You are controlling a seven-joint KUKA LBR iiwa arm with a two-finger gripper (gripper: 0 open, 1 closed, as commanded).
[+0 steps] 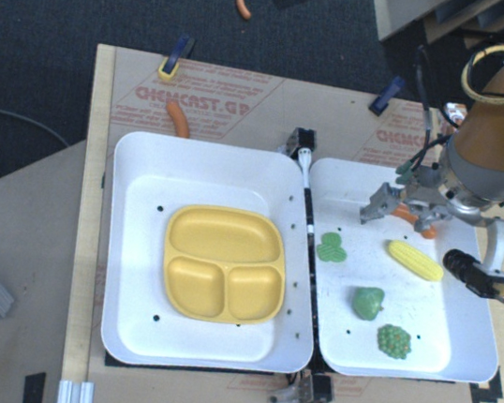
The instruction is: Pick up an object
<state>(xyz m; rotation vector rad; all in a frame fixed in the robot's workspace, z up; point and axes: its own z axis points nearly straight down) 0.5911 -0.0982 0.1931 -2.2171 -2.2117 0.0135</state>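
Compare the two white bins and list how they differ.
The left bin holds a yellow divided plate; the right bin holds loose toy foods: corn and green pieces. The gripper is over the right bin, not the left bin. Both are shallow, white and side by side.
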